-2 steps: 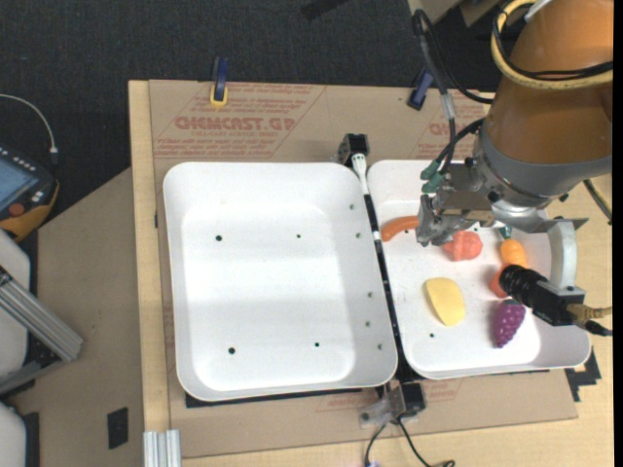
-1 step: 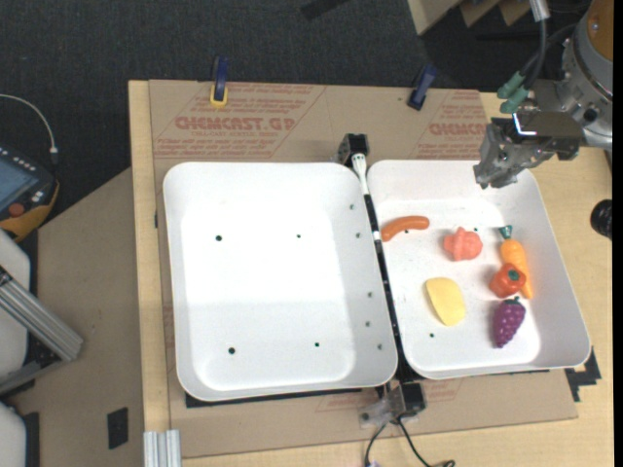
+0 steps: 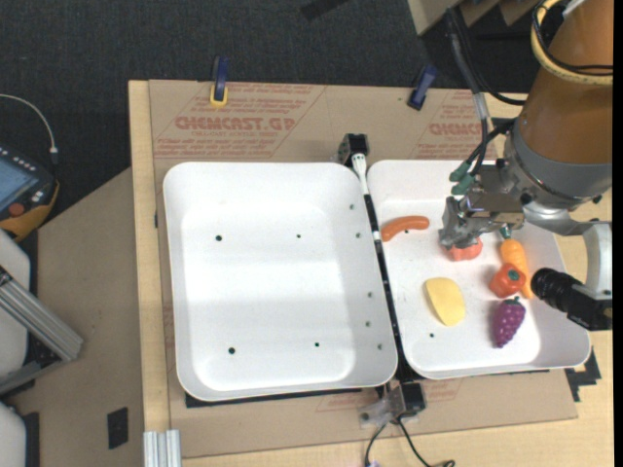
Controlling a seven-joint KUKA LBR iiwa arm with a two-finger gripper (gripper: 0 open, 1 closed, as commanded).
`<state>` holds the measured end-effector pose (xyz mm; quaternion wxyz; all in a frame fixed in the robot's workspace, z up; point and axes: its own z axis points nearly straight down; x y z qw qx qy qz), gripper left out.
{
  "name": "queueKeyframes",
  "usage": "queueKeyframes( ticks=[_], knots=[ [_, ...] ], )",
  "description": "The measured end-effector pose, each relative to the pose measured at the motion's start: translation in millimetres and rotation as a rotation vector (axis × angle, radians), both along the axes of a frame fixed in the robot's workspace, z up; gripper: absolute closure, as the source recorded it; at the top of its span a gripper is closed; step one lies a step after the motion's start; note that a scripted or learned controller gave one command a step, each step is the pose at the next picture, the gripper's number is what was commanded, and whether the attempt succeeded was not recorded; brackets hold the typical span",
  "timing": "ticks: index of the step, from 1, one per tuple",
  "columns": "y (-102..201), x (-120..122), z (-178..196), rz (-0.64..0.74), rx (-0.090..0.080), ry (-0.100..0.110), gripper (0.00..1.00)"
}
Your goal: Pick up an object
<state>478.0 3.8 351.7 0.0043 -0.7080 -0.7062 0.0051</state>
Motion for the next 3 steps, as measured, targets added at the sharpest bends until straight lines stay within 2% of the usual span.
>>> queueKeyframes(
  ticks=[1, 2, 3],
  knots=[
    [1, 63, -85, 0.002, 0.0, -0.008, 1.0],
    [62, 36, -3, 0.009, 0.003, -0.02, 1.0],
    [43, 22, -16, 0.001, 0.001, -0.01, 1.0]
  ],
)
